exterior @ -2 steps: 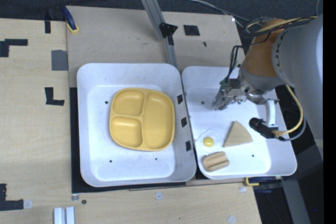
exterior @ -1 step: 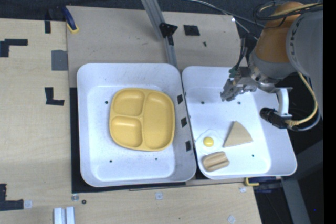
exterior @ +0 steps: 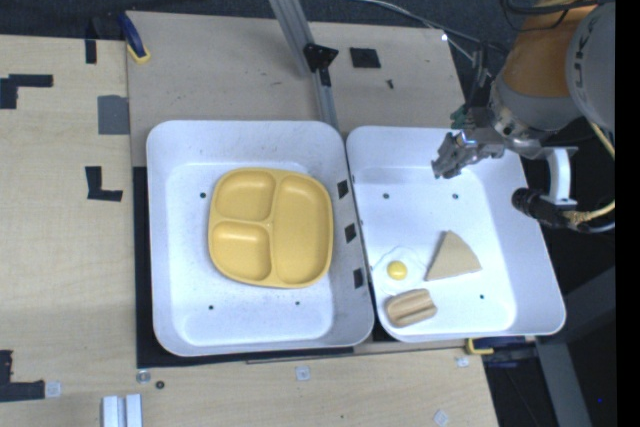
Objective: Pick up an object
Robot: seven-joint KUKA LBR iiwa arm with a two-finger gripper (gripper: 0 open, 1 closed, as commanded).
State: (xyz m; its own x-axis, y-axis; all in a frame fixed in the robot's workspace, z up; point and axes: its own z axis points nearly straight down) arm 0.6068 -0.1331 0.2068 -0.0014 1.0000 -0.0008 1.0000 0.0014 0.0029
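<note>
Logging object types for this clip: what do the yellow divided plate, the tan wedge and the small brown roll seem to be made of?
Yellow divided plate: probably moulded plastic, smooth with a soft sheen and rounded compartment ridges. Tan wedge: likely toy food in matte plastic or foam; its flat, even colour leaves that open. Small brown roll: seemingly plastic toy bread, slightly glossy with a darker top.

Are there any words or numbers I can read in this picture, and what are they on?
"KU" style grey letters on the arm: cut off at the edge, too blurred to read surely.
No words or numbers on the yellow plate, the bins, the food or the bench.
</note>
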